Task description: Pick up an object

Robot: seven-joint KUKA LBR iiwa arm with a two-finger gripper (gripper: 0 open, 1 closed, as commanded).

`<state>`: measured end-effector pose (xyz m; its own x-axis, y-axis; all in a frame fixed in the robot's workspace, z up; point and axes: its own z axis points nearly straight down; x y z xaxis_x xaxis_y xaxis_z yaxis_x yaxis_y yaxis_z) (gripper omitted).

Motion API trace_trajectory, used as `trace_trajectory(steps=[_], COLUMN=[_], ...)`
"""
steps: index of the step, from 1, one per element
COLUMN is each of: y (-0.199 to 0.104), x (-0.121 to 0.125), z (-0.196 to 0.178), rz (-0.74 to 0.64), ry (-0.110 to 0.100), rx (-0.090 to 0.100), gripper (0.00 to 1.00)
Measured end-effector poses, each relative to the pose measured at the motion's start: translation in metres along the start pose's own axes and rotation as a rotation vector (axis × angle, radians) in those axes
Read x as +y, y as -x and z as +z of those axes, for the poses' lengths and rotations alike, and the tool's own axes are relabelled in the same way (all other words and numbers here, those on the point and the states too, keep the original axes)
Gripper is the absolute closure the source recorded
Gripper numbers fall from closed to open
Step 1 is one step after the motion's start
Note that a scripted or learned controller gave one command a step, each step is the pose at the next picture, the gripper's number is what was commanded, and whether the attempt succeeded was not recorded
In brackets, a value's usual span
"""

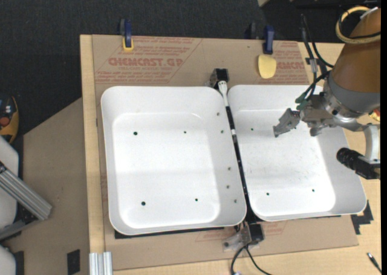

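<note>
Nearest, at 6 o'clock, a black clip (pixel 251 234) with a trailing cable pinches the near corners of the two bins together, probably so that neither slides when the arm pushes into it. Over at 9 o'clock lies the left bin (pixel 109 147), its white floor marked by a few small dark dots. It rests on a brown board (pixel 157 59), which a blue clamp (pixel 126 32) at 11 o'clock pins to the bench. A second black clip (pixel 219 77) joins the bins at their far corners, near 12 o'clock. A second blue clamp (pixel 269 38) holds the board farther right. Just below it a pale yellow piece (pixel 266 66) sits on the board, just beyond the far rim of the right bin (pixel 302 212). It is the one loose thing I can make out, so I take it for the object to pick. At 3 o'clock the gripper (pixel 284 124) hangs over the right bin's far half, near the yellow piece but apart from it and on the inner side of the rim. It points toward 9 o'clock, and I cannot tell whether it is open or closed. I see nothing held in it. The arm (pixel 357 68) reaches in from 2 o'clock.
</note>
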<state>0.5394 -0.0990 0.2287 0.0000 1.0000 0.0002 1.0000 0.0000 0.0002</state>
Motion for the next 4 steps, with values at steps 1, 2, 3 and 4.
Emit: trace_trajectory(steps=[1, 2, 3, 4], y=[-0.036, -0.035, -0.073, -0.077], x=[0.01, 0.009, 0.039, 0.022], z=[-0.196, -0.197, -0.104, -0.099], rz=[-0.005, -0.002, -0.004, -0.001], ry=[0.022, 0.005, -0.008, -0.004], rx=[-0.002, -0.002, 0.001, 0.0], gripper=[0.0, 1.0, 1.0, 1.0])
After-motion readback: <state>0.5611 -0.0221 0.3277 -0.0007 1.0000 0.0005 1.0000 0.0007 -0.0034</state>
